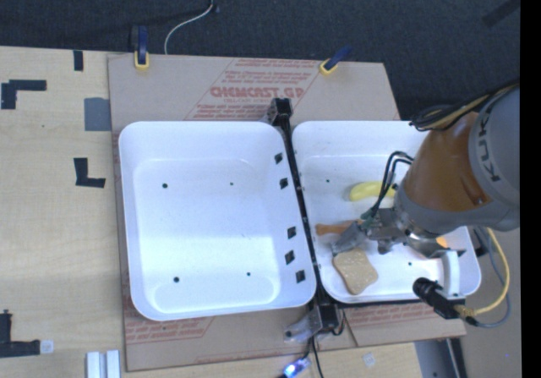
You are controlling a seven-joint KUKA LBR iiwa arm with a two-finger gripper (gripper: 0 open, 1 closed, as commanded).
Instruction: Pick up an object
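Across the brown cardboard sheet (254, 90) under my two bins runs a line of red print in capitals; it stands upside down from this camera and appears to read "CHEMCAST GP", though the letters are small and soft, so I would not swear to every one. Fainter red lines of smaller print sit above and beside it on the same sheet, too blurred to make out. On my own grey arm housing (505, 161), at the far right, dark capitals begin "KU"; the rest is cut off by the edge of the view.
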